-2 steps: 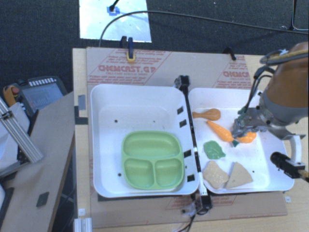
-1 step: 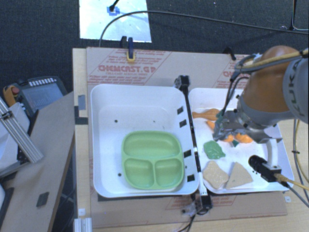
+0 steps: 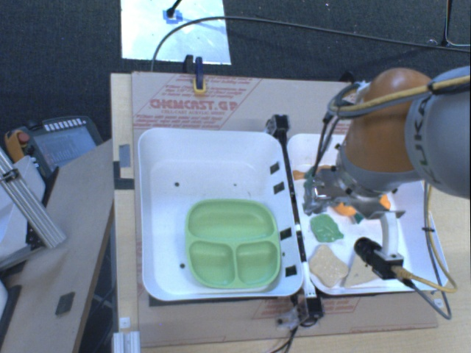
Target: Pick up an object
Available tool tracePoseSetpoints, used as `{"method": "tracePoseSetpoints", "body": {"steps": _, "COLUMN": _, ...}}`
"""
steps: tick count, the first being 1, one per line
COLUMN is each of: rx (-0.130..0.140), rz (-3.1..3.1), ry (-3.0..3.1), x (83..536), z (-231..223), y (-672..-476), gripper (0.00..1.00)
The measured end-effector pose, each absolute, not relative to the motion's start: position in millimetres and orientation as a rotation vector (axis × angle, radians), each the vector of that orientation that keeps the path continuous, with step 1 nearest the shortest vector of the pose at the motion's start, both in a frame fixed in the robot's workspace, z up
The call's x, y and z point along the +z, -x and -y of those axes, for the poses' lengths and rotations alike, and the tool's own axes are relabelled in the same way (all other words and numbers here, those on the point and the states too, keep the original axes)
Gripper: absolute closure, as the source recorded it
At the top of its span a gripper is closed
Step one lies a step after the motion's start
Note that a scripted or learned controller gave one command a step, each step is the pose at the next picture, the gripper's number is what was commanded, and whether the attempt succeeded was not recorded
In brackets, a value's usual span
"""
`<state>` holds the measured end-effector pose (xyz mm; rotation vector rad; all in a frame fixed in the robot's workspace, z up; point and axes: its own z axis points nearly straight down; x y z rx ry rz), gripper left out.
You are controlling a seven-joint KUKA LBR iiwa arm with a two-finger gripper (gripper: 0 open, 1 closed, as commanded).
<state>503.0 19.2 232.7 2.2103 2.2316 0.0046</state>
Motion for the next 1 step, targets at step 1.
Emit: {"method": "tracePoseSetpoints", "body": {"steps": 1, "rx": 0.005, "rz": -2.234, "ry": -2.21, "x": 239.4, "z": -73.5, "y": -498.0, "gripper": 1.0}}
